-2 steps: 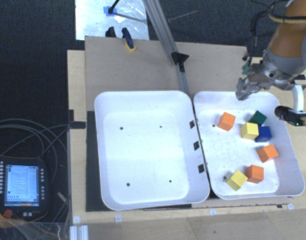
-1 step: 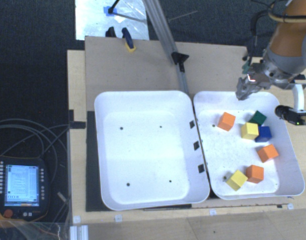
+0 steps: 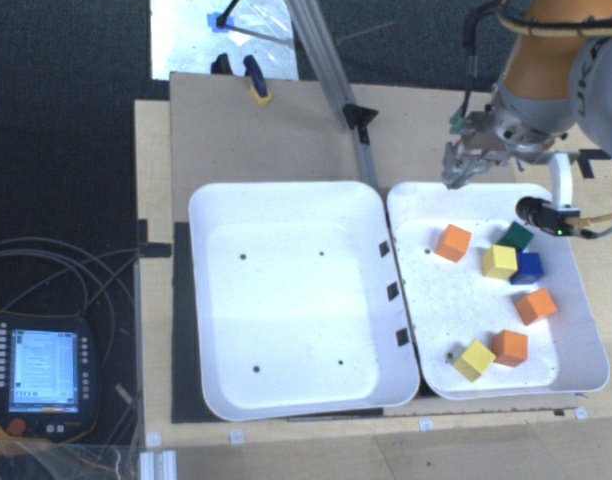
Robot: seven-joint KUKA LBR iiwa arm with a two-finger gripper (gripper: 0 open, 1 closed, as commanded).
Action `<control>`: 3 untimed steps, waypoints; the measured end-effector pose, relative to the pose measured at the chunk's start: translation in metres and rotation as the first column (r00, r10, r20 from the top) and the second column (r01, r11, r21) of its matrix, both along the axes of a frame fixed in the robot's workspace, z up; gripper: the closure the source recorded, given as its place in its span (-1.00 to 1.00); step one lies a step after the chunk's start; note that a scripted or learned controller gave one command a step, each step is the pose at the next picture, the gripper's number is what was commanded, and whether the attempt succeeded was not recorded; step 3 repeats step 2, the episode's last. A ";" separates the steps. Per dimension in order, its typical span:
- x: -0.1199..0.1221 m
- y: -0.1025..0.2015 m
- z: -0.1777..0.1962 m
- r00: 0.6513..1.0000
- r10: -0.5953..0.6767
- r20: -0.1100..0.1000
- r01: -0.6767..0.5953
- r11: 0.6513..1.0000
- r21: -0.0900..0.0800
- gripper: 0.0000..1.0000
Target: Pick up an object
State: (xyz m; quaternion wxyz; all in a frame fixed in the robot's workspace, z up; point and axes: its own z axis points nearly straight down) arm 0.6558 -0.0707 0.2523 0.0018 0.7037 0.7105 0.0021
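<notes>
Orange cube [image 3: 452, 242] lies in right bin [image 3: 576, 368], just below/left of pincer [image 3: 459, 176] at far rim; can't tell pincer's opening

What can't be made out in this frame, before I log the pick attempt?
- Gripper: small and blurred over the right bin's back rim; finger state unreadable in the camera view.
- Green block: partly covered by the yellow block and blue block in front.
- Arm: its upper part is cut off by the top and right edges.
- Handheld screen: text too small to read.
</notes>
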 end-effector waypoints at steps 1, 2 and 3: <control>0.005 0.065 -0.002 1.000 0.002 -0.001 -0.002 1.000 0.002 1.00; 0.016 0.124 -0.010 1.000 0.002 -0.002 -0.002 1.000 0.002 1.00; 0.016 0.124 -0.010 1.000 0.002 -0.002 -0.002 1.000 0.002 1.00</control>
